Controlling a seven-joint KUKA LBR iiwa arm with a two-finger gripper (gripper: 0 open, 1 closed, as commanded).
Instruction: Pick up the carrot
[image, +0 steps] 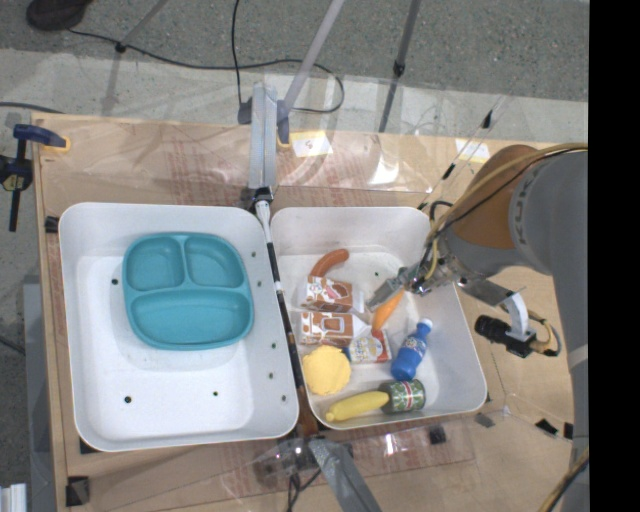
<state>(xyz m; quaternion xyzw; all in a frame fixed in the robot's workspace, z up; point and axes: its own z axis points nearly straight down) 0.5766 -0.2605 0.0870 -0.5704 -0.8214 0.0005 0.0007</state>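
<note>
From the camera view, the table (150, 160) carries two shallow white bins side by side. The left bin (90, 400) holds a teal divided plate (187, 290). The right bin (455, 380) holds a cluster of toy groceries: a sausage (328, 263) near the back, two small brown-and-white packets (328, 310) below it, a yellow round piece (326, 370), a banana (357, 404) lying along the front wall, a green can (407, 396) just beside the banana, and a blue bottle (411, 350) tilted above the can.

The carrot (386, 311) lies in the right bin, slanted, between the packets and the blue bottle. The grey arm (540, 215) reaches in from the right, and its end effector (392, 292) sits at the carrot's upper end. Its fingers appear pressed onto the carrot, one grey finger (382, 291) lying along the carrot's top.
</note>
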